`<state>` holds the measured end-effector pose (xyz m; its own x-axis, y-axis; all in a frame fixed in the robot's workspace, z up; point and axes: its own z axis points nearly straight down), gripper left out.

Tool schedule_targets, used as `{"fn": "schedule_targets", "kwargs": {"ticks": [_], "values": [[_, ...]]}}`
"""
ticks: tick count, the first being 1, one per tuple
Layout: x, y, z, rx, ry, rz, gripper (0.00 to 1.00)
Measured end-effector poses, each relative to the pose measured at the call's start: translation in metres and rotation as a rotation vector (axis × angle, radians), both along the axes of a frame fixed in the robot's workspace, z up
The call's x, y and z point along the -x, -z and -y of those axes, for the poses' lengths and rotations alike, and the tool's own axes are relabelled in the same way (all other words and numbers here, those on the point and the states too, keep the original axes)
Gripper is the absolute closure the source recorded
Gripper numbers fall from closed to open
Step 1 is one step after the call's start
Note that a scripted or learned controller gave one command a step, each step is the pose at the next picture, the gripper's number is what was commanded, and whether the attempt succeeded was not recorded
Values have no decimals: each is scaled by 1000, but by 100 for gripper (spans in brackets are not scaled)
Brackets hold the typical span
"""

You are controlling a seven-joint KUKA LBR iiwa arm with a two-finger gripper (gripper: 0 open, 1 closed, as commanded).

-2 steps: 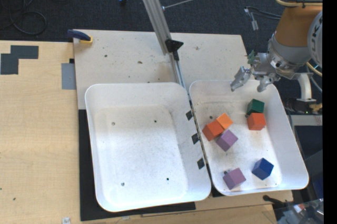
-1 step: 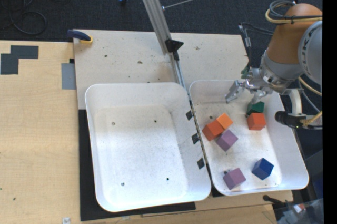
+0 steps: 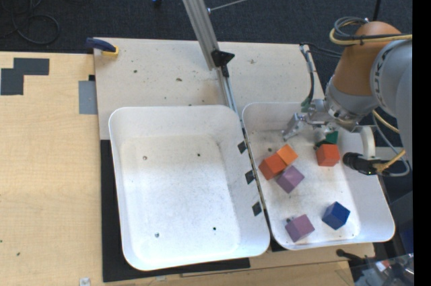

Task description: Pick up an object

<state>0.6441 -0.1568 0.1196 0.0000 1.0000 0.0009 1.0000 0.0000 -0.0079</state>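
Note:
My gripper (image 3: 306,135) hangs low over the far part of the right bin (image 3: 377,224), open, with nothing between its fingers. One finger (image 3: 289,132) reaches left toward an orange block (image 3: 287,155). The other finger sits beside a green block (image 3: 330,137), which the wrist partly hides. A red block (image 3: 328,155) lies just in front of the green one. A red-orange block (image 3: 271,167) touches the orange block, and a purple block (image 3: 290,179) lies against them. Nearer the front lie a second purple block (image 3: 299,227) and a blue block (image 3: 335,215).
The left bin (image 3: 121,143) stands beside the right one, with black clips along the shared wall (image 3: 248,163). A slanted aluminium rail (image 3: 202,22) rises behind the bins. Cables (image 3: 374,163) run off the wrist at the right.

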Motion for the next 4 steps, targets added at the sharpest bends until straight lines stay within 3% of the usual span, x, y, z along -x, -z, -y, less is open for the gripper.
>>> {"fn": "schedule_targets", "kwargs": {"ticks": [1,3,4], "values": [[-1,-13,1,0,4,4,100],[-2,-141,-1,2,-1,14,100],[-3,-166,1,1,-1,10,100]]}}
